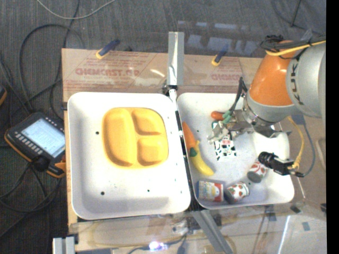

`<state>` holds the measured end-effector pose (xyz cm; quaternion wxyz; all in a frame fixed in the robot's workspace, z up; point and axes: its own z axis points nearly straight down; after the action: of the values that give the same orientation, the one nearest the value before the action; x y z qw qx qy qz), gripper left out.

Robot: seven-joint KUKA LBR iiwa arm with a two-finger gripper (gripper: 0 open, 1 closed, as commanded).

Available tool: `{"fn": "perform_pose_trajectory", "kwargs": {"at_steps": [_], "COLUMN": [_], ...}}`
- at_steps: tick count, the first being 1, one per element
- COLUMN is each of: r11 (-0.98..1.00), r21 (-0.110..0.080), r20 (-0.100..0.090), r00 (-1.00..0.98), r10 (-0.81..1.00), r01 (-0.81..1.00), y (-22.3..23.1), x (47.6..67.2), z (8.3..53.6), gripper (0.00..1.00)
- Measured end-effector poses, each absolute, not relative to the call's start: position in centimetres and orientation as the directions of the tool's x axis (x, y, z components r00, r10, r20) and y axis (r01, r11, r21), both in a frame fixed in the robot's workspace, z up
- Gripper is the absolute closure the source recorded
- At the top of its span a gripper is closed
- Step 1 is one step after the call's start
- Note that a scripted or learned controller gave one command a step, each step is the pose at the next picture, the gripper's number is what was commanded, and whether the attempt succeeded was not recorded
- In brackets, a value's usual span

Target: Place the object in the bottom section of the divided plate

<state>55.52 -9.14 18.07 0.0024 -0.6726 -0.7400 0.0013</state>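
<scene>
A yellow divided plate (135, 136) lies in the left bin (90, 194), with one long section on its left and two smaller ones on its right. Nothing rests on the plate. My gripper (224, 127) hangs over the middle of the right bin (280, 194), just above a white block with black cow spots (226, 149). A small red and orange thing (217, 114) lies right behind the gripper. The wrist hides whatever lies directly beneath it.
Along the right bin's left wall lie an orange carrot (187, 133) and a yellow banana (202, 163). Near its front edge stand a red and blue carton (211, 190), a strawberry-patterned ball (237, 191) and a small can (257, 172).
</scene>
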Motion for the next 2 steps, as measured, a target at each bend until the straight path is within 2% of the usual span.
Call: {"fn": "perform_pose_trajectory", "kwargs": {"at_steps": [1, 2], "r11": [0.043, 0.035], "r21": [-0.007, -0.006], "r20": [-0.001, -0.003], "r00": [-0.043, -0.035], "r10": [0.999, 0.999], "r01": [0.999, 0.999], "y": [1.2, 9.3], "x": [56.9, 59.4], "z": [18.0, 19.9], "gripper": [1.0, 1.0]}}
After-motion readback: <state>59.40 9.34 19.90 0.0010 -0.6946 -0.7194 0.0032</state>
